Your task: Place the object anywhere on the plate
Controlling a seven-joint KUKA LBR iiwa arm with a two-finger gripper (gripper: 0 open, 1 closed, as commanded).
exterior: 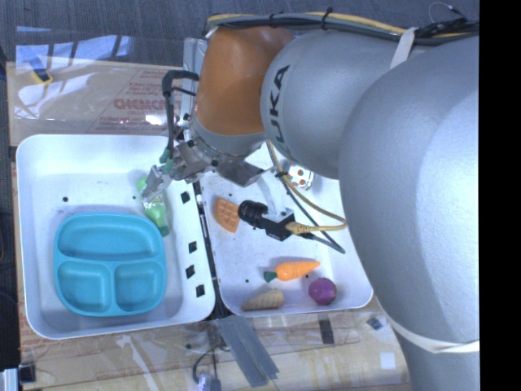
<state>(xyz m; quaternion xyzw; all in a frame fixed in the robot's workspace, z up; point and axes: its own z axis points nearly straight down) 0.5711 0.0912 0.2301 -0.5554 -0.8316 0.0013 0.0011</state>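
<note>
The tool (157, 187) seemingly grips a green object (155, 210) just above the blue plate (108, 261); release remains.

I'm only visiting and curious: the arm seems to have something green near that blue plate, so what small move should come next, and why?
Probably a short shift left and toward the camera: the green object between the gripper's fingers hangs at the blue plate's upper right edge, not over its compartments.
</note>
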